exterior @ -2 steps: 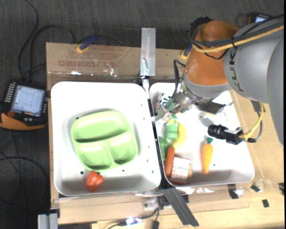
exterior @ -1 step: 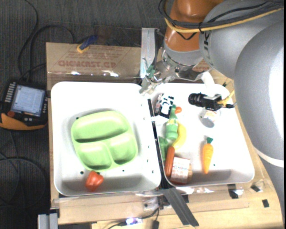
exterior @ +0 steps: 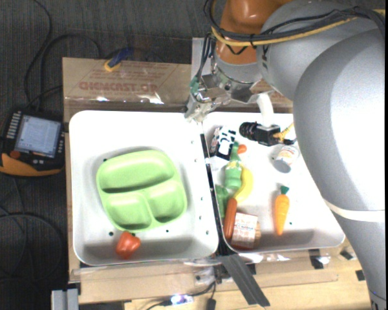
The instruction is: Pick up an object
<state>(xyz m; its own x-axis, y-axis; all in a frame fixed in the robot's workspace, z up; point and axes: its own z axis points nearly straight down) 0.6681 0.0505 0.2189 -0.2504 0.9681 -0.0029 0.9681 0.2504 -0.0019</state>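
- Black-and-white toy (exterior: 225,139) lies at the far end of the right bin (exterior: 304,228), just beside the wall shared with the left bin (exterior: 84,147). Being nearest the gripper (exterior: 198,106), it looks the likeliest pick.
- The gripper hangs over the far rim where the two bins meet. Nothing is visibly held, and I cannot tell whether it is released or clenched.
- The main risk is a descent that strikes the rim or the shared wall, since the toy sits so close to both.
- The green bottle (exterior: 233,172) is just beside the toy on the near side, so a grasp could clip it or catch both.
- The bottle, banana (exterior: 247,185), sausage (exterior: 230,217) and can (exterior: 244,230) crowd along that wall, so nudging one would probably shift the others.
- The carrot (exterior: 280,212) stands apart with bare floor around it, which gives the freest approach.
- The green tray (exterior: 141,189) takes up most of the left bin, and the red fruit (exterior: 127,243) sits near its front wall, leaving little room.
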